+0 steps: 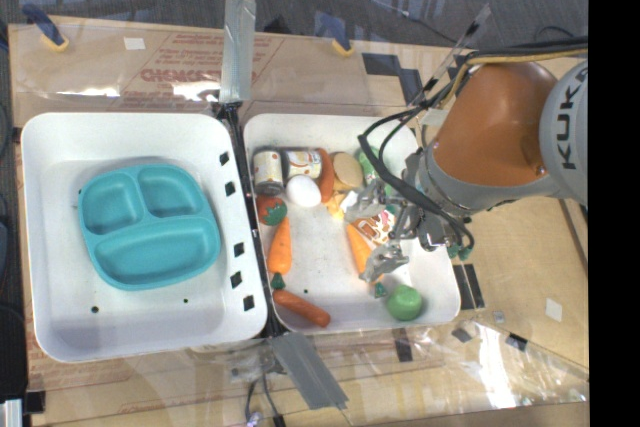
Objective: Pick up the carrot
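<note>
carrot [358, 250] partly hidden under the gripper [385, 265], arm [500, 130] cut off at right edge

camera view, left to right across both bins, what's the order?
Teal divided plate → carrot by the divider → white egg → orange carrot under the gripper → green ball
</note>
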